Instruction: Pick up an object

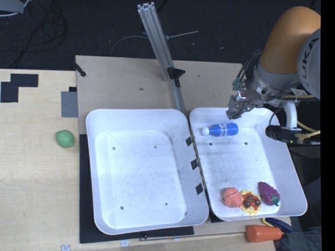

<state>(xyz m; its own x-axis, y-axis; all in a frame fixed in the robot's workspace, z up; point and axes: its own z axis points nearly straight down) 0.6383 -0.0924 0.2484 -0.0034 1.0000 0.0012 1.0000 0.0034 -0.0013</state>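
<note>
Two bins, left (104, 120) and right (293, 182), of white plastic, finely speckled, faintly glossy; bench top (31, 156) of pale wood-grain laminate, matt; board (120, 82) behind the bins, tan, dull, like fibreboard; upright rail (157, 41) of ribbed bare metal with a satin sheen; bottle (220, 130) of shiny blue plastic, white-capped; arm's orange band (290, 35) smooth and semi-gloss; green ball (65, 138) matt.
</note>
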